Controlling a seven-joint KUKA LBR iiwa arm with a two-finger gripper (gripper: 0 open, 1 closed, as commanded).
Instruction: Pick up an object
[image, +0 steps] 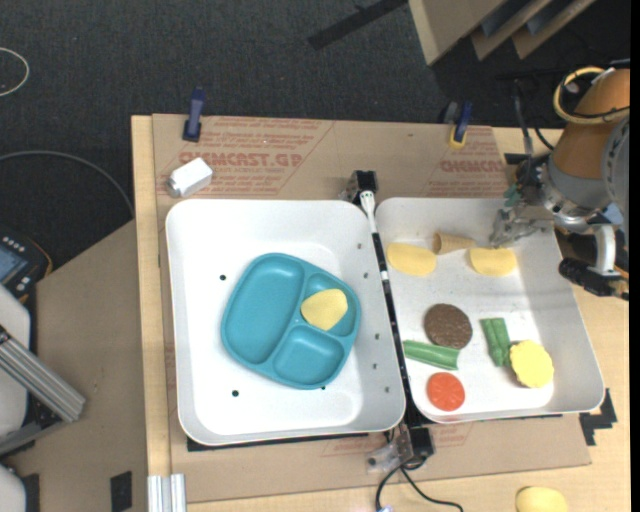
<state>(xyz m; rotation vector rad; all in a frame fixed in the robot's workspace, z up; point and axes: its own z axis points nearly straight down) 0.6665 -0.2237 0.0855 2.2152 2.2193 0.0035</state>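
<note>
Camera view has the grey arm reaching in from the right, its two-finger gripper (508, 226) down low in the right white bin (575, 345), hovering at the pale yellow flat food piece (493, 262) near the bin's back edge. Whether the claw is released or clenched I cannot tell from here; it's too small and dark, and nothing shows up as lifted. So by my reckoning the pick is not done: every item lies on the bin floor. Beside that yellow piece sit a tan cone-shaped piece (451, 242) and another pale yellow oval piece (411, 260); nearer the front lie a brown round patty (447, 325) and a red round piece (446, 391). Left to do: close, lift, carry clear.
</note>
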